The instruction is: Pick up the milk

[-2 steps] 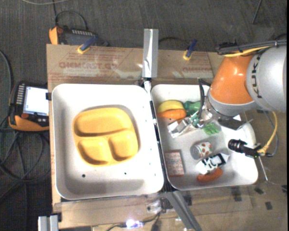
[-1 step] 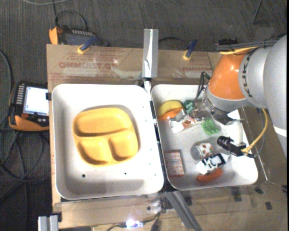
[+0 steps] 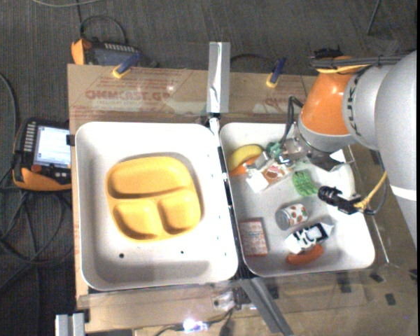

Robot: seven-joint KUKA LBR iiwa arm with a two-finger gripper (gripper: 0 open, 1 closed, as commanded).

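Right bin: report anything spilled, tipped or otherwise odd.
Nothing looks spilled or broken. The right bin is a loose jumble: the milk lies on its side near the front beside a tipped can, with a banana at the back. The yellow tray sits flat.

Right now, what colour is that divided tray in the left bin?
Yellow-orange all over: the divided tray in the left bin, seen plainly in the camera view.
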